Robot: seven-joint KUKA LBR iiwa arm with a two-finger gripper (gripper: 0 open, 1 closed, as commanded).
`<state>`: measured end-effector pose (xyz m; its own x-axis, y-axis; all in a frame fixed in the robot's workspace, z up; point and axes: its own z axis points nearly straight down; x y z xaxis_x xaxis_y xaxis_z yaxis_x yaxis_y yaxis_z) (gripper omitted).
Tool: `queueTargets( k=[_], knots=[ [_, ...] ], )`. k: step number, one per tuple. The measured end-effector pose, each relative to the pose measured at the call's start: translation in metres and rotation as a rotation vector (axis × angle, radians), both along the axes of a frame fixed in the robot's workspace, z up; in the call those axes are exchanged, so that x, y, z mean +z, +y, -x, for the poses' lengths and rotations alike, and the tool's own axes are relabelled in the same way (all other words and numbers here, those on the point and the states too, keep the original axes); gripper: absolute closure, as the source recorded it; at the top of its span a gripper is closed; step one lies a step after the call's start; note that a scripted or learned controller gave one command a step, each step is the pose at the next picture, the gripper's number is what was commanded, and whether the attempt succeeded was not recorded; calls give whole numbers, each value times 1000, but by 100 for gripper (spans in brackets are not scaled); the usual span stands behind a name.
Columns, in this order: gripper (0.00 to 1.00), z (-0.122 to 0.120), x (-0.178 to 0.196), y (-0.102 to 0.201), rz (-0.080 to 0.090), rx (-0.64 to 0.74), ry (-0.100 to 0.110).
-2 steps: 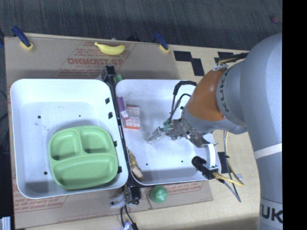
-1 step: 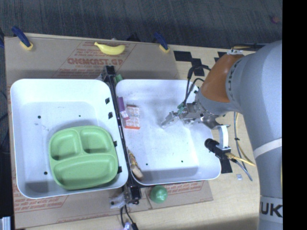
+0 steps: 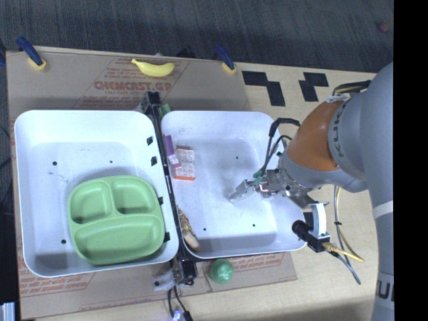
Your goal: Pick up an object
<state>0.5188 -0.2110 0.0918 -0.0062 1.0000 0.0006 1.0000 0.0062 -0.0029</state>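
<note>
The arm reaches in from the right, and its gripper (image 3: 242, 190) hangs low over the floor of the right bin (image 3: 221, 122). Its 2 fingers appear narrowly parted, with nothing visible between them. The likeliest target is the small packet (image 3: 184, 163) with red and white print, lying flat near that bin's left wall, well apart from the fingertips. A purple strip (image 3: 168, 144) sits just beside it, against the divider. In the left bin (image 3: 40, 129), a green divided tray (image 3: 117, 218) rests near the front.

To do the approach well, the gripper should travel left until centred over the packet, then descend straight. Because the packet lies flat and thin, the fingers probably need to straddle its short side and press close to the floor. Crowding the wall risks a fingertip catching the rim.
</note>
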Motion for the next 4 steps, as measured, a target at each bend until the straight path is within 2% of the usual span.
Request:
queueTargets(
  k=[1,2,3,4],
  knots=[
    [0,-104,1,1,0,-1,-4],
    [100,-105,11,1,1,6,-3],
    [100,-40,134,-1,3,-2,-6],
    [100,38,123,0,0,-1,0]
  ],
)
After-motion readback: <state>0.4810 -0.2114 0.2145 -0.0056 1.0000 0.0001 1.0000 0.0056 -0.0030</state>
